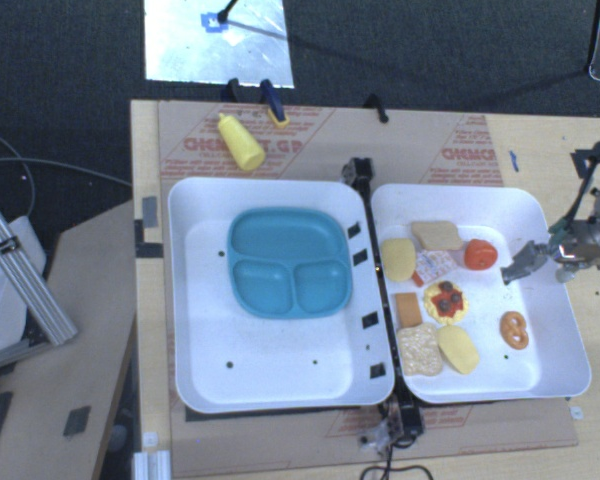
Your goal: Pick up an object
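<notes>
White plastic forms two bins, the left bin (195,298) holding one blue divided plate (288,264), the right bin (550,368) eight play foods including one red tomato (481,255) and one pretzel (514,329), near the gripper (525,261), which grips nothing.

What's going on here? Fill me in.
A robot arm reaches in from the right, its gripper hanging over the right bin, which holds toy food. It is nearest the tomato and the pretzel and holds nothing. The left bin holds a blue tray. A yellow bottle lies on the bench behind the bins. Nothing has been picked up yet.
</notes>
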Tool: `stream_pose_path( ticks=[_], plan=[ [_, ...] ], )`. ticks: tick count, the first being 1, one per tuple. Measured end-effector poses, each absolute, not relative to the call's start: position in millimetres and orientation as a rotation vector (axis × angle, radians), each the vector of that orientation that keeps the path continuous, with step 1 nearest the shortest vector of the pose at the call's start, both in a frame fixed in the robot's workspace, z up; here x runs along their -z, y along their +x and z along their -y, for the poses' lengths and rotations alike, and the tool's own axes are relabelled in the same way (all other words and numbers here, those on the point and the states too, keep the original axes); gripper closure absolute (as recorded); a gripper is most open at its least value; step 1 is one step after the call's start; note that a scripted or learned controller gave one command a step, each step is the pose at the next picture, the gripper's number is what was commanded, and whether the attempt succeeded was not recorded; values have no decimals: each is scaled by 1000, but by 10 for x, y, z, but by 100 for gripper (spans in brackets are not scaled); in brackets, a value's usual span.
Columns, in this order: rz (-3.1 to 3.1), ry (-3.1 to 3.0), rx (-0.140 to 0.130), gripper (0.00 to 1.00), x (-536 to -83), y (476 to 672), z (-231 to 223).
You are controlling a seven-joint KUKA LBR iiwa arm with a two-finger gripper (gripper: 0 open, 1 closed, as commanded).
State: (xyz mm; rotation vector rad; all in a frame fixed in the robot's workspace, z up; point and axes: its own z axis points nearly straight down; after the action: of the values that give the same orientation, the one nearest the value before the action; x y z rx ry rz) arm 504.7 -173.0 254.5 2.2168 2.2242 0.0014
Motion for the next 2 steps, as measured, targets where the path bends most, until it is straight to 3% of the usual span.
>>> stream_pose_path(
  ticks=[1, 2],
  plan=[
    [-2237, 2217, 2, 0, -1646, 4855, 1078],
    [-2231, 2206, -7, 0, -1855, 5349, 498]
  ],
)
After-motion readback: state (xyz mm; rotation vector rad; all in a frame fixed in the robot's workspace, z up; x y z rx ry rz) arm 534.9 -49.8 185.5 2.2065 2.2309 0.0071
